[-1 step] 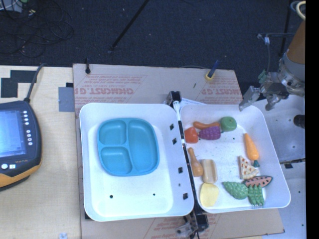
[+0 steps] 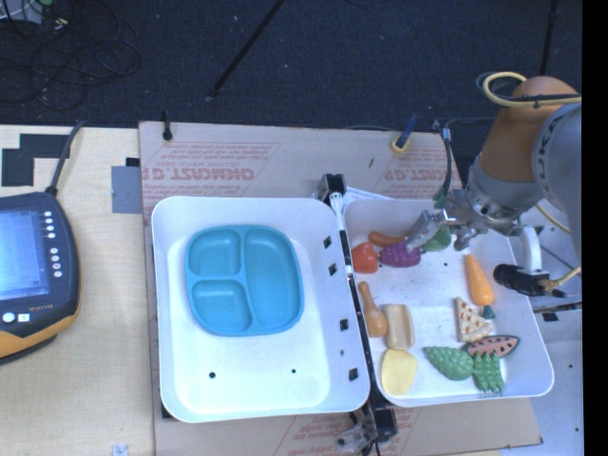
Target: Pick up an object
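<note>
My gripper (image 2: 440, 229) hangs low over the back of the right bin (image 2: 532, 373), under the grey wrist with its orange band. A small green object (image 2: 440, 240) lies right beneath it, partly hidden by it. Just to the left sit purple grapes (image 2: 399, 255), an orange-red chili (image 2: 385, 238) and a red tomato (image 2: 364, 257). An orange carrot (image 2: 478, 278) lies to the right of the gripper. Nothing is seen lifted off the bin floor.
Nearer the front of the right bin lie a pizza slice (image 2: 468, 319), a watermelon slice (image 2: 492, 346), green leafy pieces (image 2: 454, 362), a yellow piece (image 2: 399, 370), a bun (image 2: 398, 325) and a sausage (image 2: 371, 310). The left bin (image 2: 180, 378) holds a blue divided plate (image 2: 243, 279). A pendant (image 2: 28, 264) lies far left.
</note>
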Controlling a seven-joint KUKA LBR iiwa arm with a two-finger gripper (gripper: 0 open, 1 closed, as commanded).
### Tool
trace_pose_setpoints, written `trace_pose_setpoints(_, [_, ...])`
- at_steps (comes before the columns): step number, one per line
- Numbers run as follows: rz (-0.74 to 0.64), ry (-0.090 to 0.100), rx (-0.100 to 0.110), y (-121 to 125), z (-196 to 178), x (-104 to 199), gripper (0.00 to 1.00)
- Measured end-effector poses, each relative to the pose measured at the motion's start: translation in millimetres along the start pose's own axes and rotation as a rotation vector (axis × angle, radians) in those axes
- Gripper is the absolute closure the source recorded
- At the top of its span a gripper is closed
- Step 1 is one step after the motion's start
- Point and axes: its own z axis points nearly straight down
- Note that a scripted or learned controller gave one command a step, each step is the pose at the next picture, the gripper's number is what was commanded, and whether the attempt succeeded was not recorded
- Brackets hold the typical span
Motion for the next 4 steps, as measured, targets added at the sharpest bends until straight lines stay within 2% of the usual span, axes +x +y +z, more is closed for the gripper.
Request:
trace_pose_setpoints(1, [0.002, -0.004, -0.009, 2.6, 40.3, 37.1, 0.0])
trace_pose_setpoints(2, [0.002, -0.003, -0.006, 2.3, 30.9, 36.9, 1.0])
trace_pose_setpoints(3, [-0.005, -0.002, -0.017, -16.6, -56.7, 113.2, 1.0])
trace_pose_setpoints(4, [-0.001, -0.001, -0.005, -90.7, -74.6, 153.1, 1.0])
